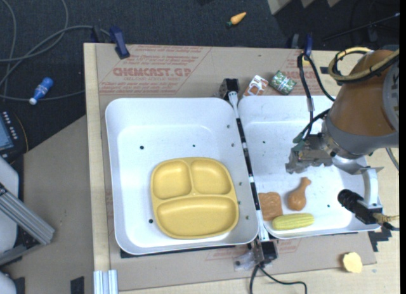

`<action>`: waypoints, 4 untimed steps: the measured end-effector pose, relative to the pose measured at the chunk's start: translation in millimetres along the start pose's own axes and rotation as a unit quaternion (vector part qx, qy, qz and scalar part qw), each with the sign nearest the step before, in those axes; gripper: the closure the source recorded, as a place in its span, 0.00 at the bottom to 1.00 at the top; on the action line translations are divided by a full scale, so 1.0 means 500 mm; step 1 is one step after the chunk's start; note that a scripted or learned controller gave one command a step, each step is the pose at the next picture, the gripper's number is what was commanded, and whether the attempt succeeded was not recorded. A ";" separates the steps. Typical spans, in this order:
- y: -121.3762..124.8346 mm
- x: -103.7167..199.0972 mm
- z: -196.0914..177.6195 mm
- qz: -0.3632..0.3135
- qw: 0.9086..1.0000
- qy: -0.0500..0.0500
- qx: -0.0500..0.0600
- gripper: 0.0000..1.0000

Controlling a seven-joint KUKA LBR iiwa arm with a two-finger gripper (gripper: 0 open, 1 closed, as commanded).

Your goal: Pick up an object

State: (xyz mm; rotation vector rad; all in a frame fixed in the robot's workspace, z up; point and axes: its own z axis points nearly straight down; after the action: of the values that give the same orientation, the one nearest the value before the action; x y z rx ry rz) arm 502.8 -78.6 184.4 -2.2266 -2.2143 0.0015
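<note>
Nearest the camera, right bin [330,223] front edge: corn cob [292,222] lying flat, brown bread-like piece [270,204] just left of it, drumstick [299,194] just above, tilted, thin end up-right. All three bunched close, look like plastic toy food: light, rigid, smooth, probably a bit slippery. Drumstick is the likely pick; best hold across the narrow shank, not the round bulb, which could squirt out. Corn is long and round, so grab across its middle. Left bin [127,159] holds a yellow divided plate [193,196], wide and flat, poor for a two-finger pinch. Gripper [309,158] hangs just beyond the drumstick, nothing visibly in it; opening cannot tell. Farther back, small packets [271,83] on the bench behind the bins.
</note>
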 end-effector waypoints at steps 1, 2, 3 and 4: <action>0.001 0.008 0.000 -0.003 1.000 0.000 0.000 0.00; -0.051 -0.094 0.101 0.000 1.000 0.000 0.003 0.00; -0.047 -0.065 0.204 -0.002 1.000 0.001 0.001 0.00; -0.044 -0.065 0.177 -0.003 1.000 0.000 -0.003 1.00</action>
State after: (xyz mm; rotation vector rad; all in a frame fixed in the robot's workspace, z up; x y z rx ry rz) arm 480.5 -110.8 95.9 -2.2224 -2.2232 -0.0056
